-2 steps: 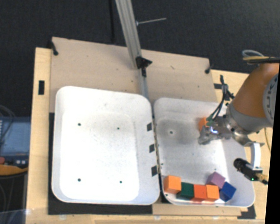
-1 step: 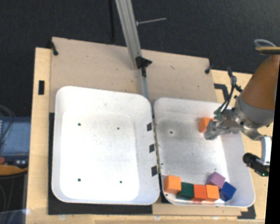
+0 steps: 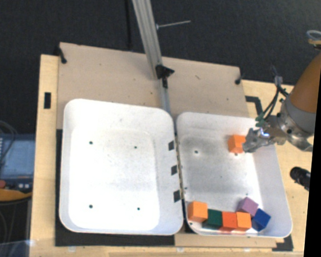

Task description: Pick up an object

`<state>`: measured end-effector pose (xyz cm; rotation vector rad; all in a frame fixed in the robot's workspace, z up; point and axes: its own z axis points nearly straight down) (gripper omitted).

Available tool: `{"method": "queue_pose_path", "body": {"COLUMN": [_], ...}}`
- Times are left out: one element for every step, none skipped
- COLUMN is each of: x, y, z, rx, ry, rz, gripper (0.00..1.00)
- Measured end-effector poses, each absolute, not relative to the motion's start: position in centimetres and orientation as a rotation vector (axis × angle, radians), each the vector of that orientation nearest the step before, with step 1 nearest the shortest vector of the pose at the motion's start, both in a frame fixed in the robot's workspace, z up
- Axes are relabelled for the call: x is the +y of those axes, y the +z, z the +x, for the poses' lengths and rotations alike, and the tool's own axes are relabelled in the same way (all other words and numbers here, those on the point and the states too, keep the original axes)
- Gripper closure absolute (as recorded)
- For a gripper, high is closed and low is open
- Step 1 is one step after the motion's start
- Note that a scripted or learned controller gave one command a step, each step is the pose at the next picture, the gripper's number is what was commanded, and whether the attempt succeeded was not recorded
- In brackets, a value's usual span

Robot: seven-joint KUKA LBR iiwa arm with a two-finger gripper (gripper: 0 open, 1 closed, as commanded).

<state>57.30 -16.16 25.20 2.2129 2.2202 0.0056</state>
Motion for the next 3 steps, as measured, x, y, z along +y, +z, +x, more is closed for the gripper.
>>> {"method": "queue_pose_path", "body": {"x": [-11.3, -5.7, -1.1], "y": [24.1, 24.9, 23.8], "z": [56.1, 55.7, 54.9], "rx": [2.227, 2.231, 2.229], "ry": [0.0, 0.004, 0.0], "rz": [2.215, 2.213, 2.215], "gripper": [1.0, 1.0, 1.0]}}
